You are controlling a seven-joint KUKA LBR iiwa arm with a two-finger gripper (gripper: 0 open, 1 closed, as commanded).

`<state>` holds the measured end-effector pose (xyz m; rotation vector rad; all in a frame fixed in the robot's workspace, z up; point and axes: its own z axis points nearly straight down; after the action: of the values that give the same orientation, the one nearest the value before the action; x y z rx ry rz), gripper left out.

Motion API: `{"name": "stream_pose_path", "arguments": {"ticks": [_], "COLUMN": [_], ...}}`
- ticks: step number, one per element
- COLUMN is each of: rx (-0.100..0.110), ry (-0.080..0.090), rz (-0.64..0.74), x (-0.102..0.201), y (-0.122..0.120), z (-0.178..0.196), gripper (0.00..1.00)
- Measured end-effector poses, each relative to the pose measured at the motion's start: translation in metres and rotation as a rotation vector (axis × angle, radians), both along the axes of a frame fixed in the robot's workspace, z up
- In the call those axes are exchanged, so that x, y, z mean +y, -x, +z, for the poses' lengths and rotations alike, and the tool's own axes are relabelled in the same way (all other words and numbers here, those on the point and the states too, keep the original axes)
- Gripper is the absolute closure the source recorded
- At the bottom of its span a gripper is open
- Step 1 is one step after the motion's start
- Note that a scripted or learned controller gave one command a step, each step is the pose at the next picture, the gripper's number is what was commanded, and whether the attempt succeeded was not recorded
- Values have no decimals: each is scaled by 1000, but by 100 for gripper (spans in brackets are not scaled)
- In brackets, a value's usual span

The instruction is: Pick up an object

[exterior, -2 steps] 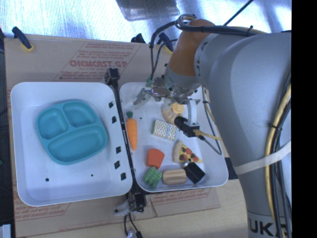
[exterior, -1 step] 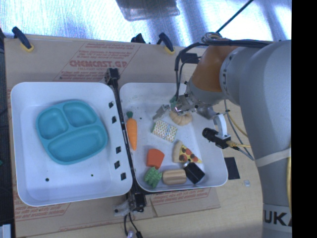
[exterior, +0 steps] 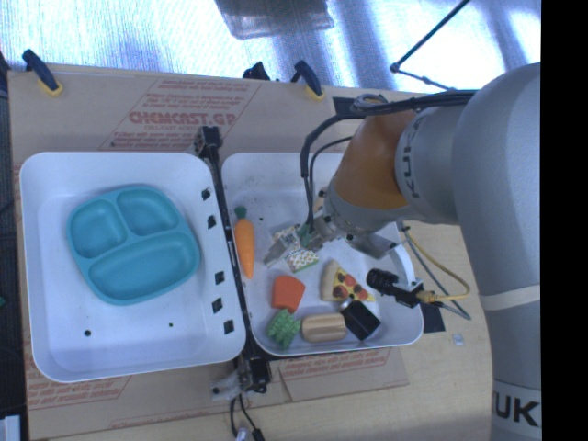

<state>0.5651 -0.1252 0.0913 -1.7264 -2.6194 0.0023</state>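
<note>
My gripper [exterior: 306, 238] is low in the right bin [exterior: 266, 177], near its middle, under the orange wrist band. A small patterned green-and-white piece [exterior: 301, 259] lies right beneath its tip, touching or nearly so; the view does not settle whether it is gripped. An orange carrot [exterior: 243, 245] lies to the left by the bin's wall. Toward the front lie a red-orange pepper piece [exterior: 288, 291], a pizza slice [exterior: 342, 286], a green knobbly piece [exterior: 283, 328], a tan bread roll [exterior: 322, 327] and a black block [exterior: 361, 320].
The left bin [exterior: 55, 347] holds a blue divided plate [exterior: 136, 242]. A black divider with clips [exterior: 220, 246] runs between the bins. The arm's bulk covers the right bin's far right side, and a cable with a black plug [exterior: 395, 286] hangs there.
</note>
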Motion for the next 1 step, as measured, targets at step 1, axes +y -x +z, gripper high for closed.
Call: {"name": "stream_pose_path", "arguments": {"ticks": [1], "rx": [1], "ry": [1], "rz": [4], "x": [0], "y": [0], "z": [10], "gripper": [100]}}
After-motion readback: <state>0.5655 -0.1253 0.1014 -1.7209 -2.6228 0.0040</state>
